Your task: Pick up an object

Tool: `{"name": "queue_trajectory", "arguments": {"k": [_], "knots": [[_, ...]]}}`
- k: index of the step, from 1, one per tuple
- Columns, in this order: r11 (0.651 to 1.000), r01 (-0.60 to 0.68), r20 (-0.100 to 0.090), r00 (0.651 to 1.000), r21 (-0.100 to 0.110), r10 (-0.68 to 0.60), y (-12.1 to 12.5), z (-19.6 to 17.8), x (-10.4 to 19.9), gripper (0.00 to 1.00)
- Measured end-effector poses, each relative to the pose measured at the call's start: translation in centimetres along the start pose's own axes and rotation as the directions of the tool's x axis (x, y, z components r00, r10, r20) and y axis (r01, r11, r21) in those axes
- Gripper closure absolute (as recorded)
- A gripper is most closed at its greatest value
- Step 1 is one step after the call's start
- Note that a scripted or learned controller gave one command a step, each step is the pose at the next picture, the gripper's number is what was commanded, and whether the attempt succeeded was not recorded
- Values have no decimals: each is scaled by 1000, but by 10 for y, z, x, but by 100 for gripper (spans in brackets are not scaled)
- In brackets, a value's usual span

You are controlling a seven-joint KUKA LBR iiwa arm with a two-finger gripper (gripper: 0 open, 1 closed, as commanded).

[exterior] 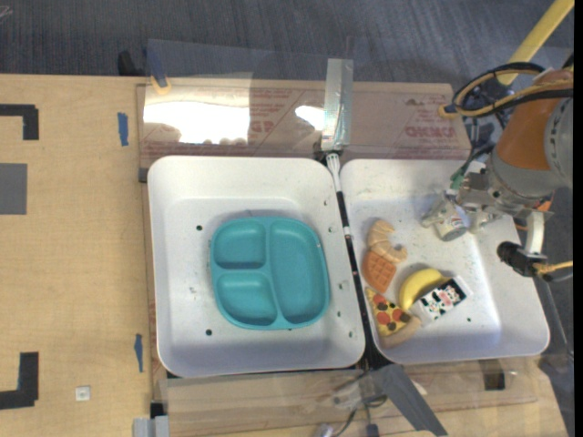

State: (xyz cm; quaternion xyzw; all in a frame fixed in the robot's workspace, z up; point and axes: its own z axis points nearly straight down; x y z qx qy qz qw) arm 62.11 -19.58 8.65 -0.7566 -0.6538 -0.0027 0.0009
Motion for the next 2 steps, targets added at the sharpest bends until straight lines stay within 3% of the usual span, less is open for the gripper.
{"name": "queue_trajectory", "arguments": {"k": [1, 2], "knots": [[1000, 0, 5, 1000, -5, 0, 1, -11, -2, 100], [997, 72, 7, 997, -3, -72, 39, -57, -3, 100]]}}
